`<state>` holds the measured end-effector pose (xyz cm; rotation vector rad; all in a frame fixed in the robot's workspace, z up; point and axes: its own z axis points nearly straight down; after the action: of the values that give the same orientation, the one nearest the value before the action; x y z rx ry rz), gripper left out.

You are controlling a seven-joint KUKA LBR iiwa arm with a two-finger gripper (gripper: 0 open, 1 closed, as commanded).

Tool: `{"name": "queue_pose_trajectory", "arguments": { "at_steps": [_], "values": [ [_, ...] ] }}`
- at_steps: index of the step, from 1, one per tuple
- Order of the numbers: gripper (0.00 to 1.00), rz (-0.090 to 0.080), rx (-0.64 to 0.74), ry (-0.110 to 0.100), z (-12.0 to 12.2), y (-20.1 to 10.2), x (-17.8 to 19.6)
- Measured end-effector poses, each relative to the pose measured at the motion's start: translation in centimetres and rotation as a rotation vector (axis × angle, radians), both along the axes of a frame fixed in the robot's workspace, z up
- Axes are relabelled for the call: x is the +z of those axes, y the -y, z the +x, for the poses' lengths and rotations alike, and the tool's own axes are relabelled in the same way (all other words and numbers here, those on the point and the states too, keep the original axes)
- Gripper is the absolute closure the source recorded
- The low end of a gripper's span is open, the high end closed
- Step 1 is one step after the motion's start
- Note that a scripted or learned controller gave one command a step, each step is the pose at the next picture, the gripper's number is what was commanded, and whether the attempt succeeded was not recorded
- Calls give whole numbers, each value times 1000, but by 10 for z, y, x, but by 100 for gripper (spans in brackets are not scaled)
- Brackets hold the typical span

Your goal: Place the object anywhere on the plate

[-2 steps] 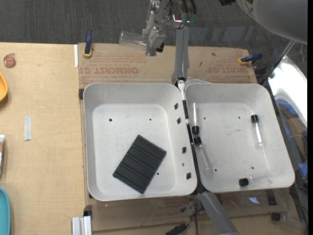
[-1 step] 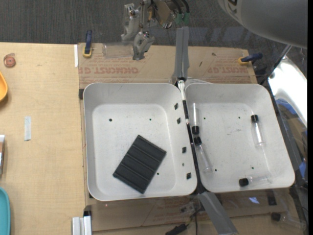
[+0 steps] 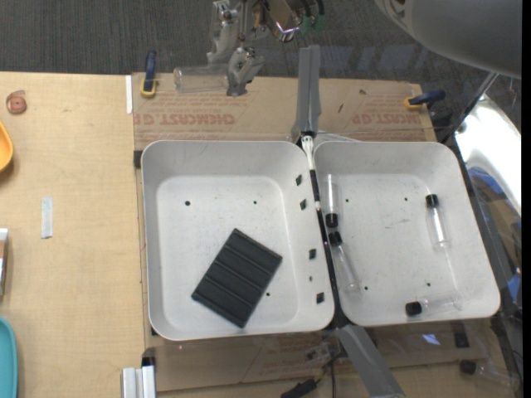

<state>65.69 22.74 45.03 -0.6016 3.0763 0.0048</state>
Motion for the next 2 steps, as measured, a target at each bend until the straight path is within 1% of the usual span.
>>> {"name": "queue_pose_trajectory", "arguments": {
  "at_steps": [1, 2],
  "values": [
    [100, -3, 563, -2, 3, -1, -9],
    [100, 0, 557, 2, 5, 0, 0]
  ]
}}
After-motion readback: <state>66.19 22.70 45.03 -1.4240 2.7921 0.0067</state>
